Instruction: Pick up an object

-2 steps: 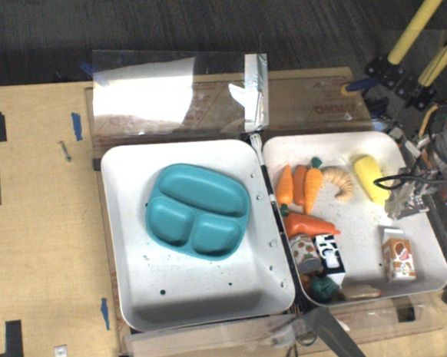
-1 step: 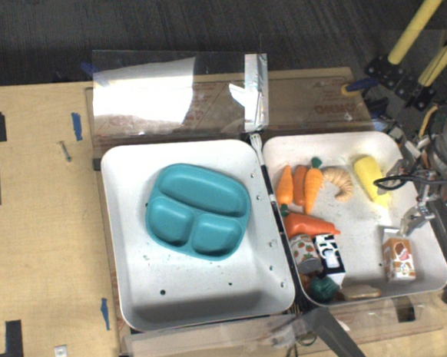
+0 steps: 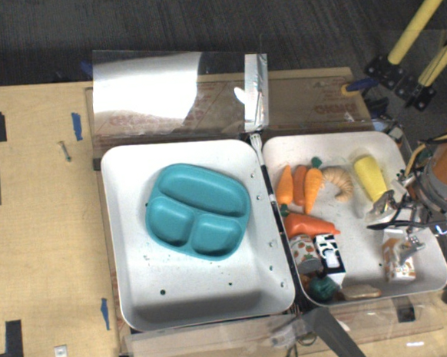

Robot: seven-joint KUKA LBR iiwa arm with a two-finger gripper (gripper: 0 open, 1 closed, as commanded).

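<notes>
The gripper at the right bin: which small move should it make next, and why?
Probably a short move toward the bin's middle, then down. The gripper sits at the right side of the right bin, with nothing visibly between its fingers. The yellow object lies just beside it, apart from the carrots, so it looks like the easiest pick.

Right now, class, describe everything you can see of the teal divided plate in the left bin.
The teal divided plate looks like smooth moulded plastic, rounded in outline, with three compartments: one long one across the far side and two smaller ones nearer the camera. It lies flat and right way up, turned at a slight angle, near the middle of the left bin. It rests on the bin's white floor alone; nothing else touches it, and its compartments hold nothing.
</notes>
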